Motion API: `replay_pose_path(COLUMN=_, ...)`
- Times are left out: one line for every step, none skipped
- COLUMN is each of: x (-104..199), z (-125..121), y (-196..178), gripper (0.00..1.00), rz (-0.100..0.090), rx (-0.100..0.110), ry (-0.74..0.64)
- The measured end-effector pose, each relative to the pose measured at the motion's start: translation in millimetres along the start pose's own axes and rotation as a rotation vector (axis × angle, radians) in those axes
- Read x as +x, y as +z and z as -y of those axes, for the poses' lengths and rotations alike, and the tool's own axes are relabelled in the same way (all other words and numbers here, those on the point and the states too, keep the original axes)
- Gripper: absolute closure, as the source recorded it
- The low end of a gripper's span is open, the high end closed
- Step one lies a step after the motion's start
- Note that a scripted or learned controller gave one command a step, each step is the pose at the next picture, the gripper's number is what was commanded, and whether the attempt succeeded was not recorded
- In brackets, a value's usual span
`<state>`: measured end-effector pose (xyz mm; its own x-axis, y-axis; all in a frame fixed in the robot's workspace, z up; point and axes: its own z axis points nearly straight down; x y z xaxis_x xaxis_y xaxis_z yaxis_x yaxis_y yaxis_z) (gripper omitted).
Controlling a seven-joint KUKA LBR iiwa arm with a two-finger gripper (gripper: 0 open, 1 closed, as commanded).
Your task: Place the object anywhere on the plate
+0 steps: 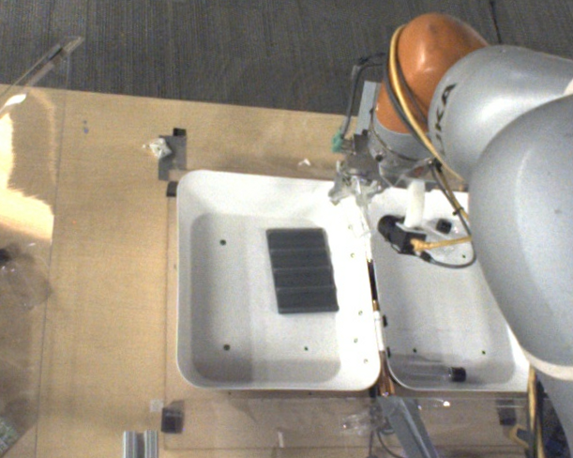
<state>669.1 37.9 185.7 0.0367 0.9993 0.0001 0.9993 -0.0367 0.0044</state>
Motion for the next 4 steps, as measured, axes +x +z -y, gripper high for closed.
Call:
replay_pose_path(x=61.4, z=2.1, y=-0.2, gripper=1.0, rz=-0.001, rx=-0.002, ry=-0.734)
replay_pose_path(x=123.2, z=15.6, y=36.0, gripper=1.0, rz=-0.002, rx=-0.003, ry=-1.14)
replay_pose_path(x=197.7, z=28.3, y=-11.7, gripper=1.0, rz=-0.001, rx=-0.008, ry=-1.557)
replay_pose_path(x=196.8, z=11.0, y=-49.2, gripper=1.0, rz=-0.001, rx=-0.006, ry=-1.471)
